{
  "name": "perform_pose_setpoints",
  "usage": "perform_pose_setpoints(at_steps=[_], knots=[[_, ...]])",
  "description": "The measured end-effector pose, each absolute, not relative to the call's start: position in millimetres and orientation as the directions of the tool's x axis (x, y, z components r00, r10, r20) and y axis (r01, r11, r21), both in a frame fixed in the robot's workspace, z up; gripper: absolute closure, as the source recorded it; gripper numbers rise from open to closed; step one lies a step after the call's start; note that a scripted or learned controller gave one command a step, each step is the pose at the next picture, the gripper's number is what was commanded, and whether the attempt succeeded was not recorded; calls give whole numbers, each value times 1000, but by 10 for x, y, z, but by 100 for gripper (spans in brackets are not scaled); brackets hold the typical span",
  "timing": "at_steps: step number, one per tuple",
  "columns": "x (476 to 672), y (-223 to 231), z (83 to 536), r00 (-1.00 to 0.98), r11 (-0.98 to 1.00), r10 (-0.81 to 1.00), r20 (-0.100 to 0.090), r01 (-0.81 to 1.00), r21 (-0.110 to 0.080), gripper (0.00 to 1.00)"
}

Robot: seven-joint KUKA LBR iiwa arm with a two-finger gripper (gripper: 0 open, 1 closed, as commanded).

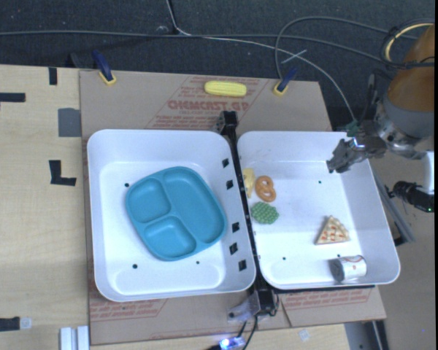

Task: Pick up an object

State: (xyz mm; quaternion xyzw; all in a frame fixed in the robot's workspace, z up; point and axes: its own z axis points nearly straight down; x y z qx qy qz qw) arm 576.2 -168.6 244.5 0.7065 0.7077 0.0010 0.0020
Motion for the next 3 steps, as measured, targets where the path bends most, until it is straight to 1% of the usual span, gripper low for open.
perform_pose_setpoints(at_steps=[1,2,3], knots=[[5802,-1172,2319,-4,4,1000,0,1000,-2,100],[5779,-670,2202,-5,5,1000,0,1000,-2,100],[5751,-93,2295,-6,6,1000,1,1000,0,100]])
